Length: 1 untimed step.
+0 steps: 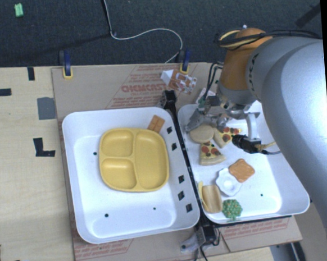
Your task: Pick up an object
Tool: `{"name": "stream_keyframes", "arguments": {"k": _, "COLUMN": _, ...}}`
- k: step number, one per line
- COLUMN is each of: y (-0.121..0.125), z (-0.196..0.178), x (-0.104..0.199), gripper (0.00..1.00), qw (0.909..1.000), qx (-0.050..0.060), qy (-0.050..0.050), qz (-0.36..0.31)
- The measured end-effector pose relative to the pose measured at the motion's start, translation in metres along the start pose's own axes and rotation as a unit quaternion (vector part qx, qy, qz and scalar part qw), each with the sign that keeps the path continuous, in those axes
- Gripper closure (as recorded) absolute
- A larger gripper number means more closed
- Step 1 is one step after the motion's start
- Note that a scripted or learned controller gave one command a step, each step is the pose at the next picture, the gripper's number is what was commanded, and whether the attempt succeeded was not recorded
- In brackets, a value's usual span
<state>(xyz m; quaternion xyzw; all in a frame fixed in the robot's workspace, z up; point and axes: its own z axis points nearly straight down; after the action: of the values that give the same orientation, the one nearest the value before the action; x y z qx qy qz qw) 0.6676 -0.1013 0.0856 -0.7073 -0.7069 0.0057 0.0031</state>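
My gripper (210,120) hangs low over the far left part of the right bin (281,196), under the orange-banded wrist. Just below it lie a round tan bun (202,133) and a small cheese-coloured piece with red dots (227,135). Nearer the front are a pizza slice (211,153), an orange toast piece (242,170), a white fried egg (227,184), a hot dog bun (211,197) and a green broccoli (232,208). Nothing visibly hangs from the gripper.
The left bin (91,217) holds a yellow divided plate (135,159) and a small orange cracker (156,122) at its far right corner. A black divider rail (179,154) runs between the bins. The grey arm body (295,88) covers the right bin's far right side.
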Motion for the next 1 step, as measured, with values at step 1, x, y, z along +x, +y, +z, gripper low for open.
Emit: {"name": "stream_keyframes", "arguments": {"k": 1, "y": -0.0143, "z": -0.0029, "x": 0.0028, "gripper": 0.00, "qw": 0.9999, "qx": -0.012, "qy": 0.000, "qz": -0.001}}
